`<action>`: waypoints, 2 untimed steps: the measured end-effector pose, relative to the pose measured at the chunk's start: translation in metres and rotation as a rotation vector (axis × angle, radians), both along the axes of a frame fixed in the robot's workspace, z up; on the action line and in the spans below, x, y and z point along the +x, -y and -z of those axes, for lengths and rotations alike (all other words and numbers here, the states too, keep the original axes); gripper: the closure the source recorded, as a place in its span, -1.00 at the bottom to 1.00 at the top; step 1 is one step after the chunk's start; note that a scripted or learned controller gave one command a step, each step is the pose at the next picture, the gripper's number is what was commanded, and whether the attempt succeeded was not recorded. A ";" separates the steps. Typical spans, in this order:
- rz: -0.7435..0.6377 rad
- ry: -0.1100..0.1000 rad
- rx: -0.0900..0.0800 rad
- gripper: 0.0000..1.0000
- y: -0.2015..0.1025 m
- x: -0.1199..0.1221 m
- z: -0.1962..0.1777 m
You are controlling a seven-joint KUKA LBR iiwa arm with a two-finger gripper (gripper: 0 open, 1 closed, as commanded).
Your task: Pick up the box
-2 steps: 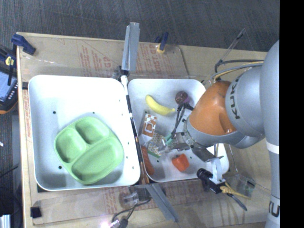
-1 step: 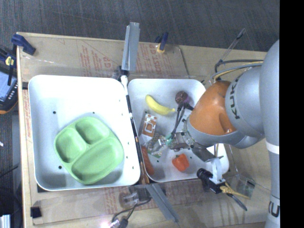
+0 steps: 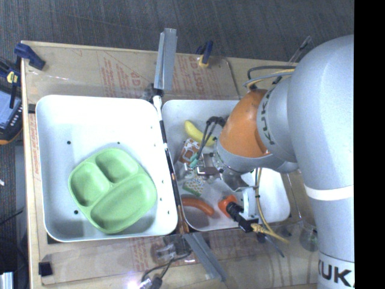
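Observation:
The box [image 3: 189, 152], small with brown, white and green print, lies in the right bin [image 3: 272, 205] near its left wall, just below a yellow banana [image 3: 192, 130]. My gripper [image 3: 204, 166] reaches down under the orange wrist band, right beside the box's lower right side. The wrist and its cables hide the gripper's tip and part of the box, so I cannot tell whether they touch.
A red sausage [image 3: 198, 206], an orange toy [image 3: 227, 205] and a green item [image 3: 194, 187] lie toward the right bin's front. A green divided plate [image 3: 112, 188] rests in the left bin [image 3: 60, 119]. The arm's grey body covers the bench's right side.

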State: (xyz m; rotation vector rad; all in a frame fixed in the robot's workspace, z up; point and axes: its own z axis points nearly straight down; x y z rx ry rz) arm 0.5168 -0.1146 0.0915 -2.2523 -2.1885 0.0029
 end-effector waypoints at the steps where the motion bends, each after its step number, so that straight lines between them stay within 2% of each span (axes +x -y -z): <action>1: -0.005 -0.001 -0.002 1.00 0.000 0.000 -0.009; 2: -0.101 0.001 0.001 1.00 -0.037 -0.008 -0.137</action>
